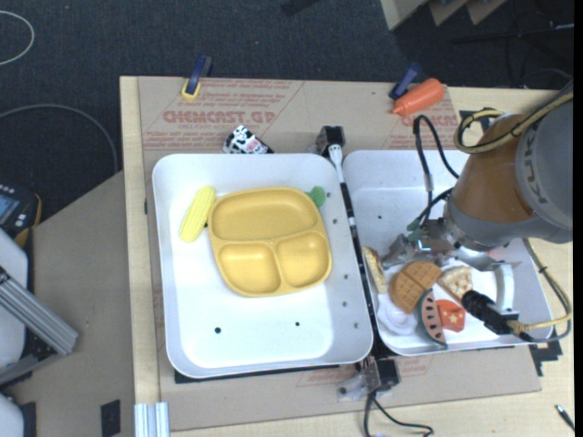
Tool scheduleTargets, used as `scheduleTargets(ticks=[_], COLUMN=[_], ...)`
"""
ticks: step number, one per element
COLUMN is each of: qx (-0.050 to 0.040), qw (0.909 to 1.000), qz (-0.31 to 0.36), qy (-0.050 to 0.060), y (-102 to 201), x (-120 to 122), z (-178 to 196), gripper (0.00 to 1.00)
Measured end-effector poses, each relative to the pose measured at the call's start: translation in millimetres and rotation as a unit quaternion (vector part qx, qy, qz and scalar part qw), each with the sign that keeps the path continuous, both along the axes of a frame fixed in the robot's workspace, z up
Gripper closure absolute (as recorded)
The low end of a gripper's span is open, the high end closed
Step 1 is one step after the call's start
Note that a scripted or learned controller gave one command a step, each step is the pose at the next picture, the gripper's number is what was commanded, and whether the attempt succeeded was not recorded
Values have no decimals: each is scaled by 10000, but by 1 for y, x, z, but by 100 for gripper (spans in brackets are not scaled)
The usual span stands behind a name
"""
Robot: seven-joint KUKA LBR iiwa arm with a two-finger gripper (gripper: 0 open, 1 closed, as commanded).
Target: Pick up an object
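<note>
Dark carpet [109, 25] surrounds cardboard-topped bench [273, 107].

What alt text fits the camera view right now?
The grey arm reaches from the right into the right bin, over a cluster of toy food including a waffle. The left bin holds a yellow divided plate beside a corn cob.

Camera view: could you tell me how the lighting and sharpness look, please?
Camera view: even, soft light; the white bins are bright, nearly washed out; the yellow tray and corn read sharp; the gripper sits in the arm's shadow, details murky.
</note>
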State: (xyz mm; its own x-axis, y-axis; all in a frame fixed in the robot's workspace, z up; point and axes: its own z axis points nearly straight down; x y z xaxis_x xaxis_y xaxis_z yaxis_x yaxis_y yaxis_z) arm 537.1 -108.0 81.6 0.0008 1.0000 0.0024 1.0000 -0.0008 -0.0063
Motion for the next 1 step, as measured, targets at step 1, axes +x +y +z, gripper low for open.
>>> scheduleTargets(ticks=[1], qx=[-14], qw=[10000], qz=[-5], qy=[-38], y=[-1], x=[1], z=[14], gripper=[100])
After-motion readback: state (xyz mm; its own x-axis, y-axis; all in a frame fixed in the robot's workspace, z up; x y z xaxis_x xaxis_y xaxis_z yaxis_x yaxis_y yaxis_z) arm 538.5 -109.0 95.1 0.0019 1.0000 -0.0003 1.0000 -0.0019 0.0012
